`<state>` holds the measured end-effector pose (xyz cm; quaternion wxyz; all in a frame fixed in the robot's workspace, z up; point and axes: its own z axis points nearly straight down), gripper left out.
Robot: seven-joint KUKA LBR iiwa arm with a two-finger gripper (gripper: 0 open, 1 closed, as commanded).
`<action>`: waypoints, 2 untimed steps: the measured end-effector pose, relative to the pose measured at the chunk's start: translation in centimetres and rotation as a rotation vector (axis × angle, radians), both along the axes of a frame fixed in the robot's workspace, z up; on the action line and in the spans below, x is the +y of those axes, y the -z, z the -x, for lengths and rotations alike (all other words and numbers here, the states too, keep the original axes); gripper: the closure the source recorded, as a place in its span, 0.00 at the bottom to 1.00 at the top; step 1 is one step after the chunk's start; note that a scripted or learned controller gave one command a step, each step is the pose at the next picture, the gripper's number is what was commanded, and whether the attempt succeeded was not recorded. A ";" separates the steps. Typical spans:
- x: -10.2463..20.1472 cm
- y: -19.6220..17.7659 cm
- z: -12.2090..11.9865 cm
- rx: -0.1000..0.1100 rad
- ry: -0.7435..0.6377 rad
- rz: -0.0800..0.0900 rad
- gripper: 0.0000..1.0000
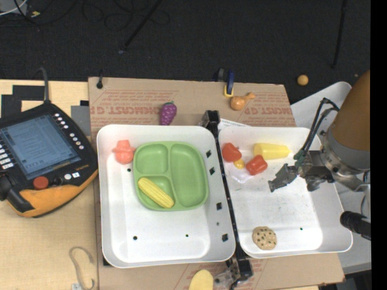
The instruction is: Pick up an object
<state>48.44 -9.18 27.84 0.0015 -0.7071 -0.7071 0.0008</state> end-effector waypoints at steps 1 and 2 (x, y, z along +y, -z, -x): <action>0.2 5.6 -0.9 0.005 0.000 -0.001 0.00; 1.2 11.2 -0.1 0.006 -0.001 -0.002 0.00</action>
